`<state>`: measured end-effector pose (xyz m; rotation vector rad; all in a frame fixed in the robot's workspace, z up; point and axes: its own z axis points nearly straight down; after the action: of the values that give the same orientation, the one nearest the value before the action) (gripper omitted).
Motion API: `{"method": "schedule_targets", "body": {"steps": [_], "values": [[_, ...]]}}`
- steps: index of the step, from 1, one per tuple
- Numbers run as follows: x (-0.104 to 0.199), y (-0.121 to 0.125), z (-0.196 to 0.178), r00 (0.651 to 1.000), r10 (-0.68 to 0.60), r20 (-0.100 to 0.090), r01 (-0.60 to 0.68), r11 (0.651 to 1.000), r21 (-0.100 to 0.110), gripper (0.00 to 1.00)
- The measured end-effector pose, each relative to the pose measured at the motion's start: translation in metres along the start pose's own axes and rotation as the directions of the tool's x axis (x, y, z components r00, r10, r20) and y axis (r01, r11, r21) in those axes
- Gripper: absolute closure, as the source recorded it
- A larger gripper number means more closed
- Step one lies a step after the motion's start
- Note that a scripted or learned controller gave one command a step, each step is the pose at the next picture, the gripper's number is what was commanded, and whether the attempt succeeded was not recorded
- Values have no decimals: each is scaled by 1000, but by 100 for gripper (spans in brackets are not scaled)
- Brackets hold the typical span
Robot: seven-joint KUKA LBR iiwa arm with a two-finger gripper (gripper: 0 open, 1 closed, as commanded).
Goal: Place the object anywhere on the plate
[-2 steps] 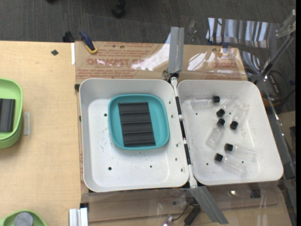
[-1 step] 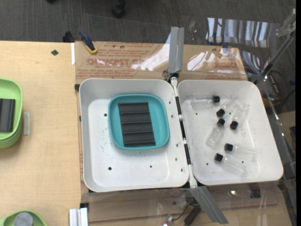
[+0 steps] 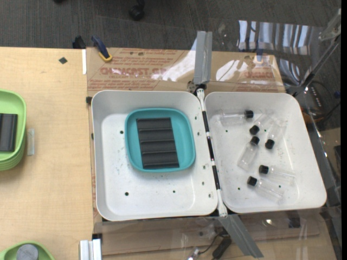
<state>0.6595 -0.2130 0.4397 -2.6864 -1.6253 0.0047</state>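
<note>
1. I can't tell whether the claw is apart or together.
2. The object to be moved is, I judge, one of the clear vials (image 3: 255, 175) with black caps; all lie loose in the right bin (image 3: 303, 191), some touching.
3. The teal plate (image 3: 187, 140) sits in the left bin (image 3: 114, 191), carrying a dark ribbed block (image 3: 157, 142) but no vial.
4. So nothing looks done yet: picking, carrying across and setting down all remain.
5. Count: two bins, one plate, one block, six caps, so likely six vials.
</note>
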Motion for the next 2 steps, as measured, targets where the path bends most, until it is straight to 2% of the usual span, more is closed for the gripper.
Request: {"method": "schedule_targets", "body": {"steps": [2], "values": [[-2,1,-1,986,166,-1,-166,986,0,0]]}}
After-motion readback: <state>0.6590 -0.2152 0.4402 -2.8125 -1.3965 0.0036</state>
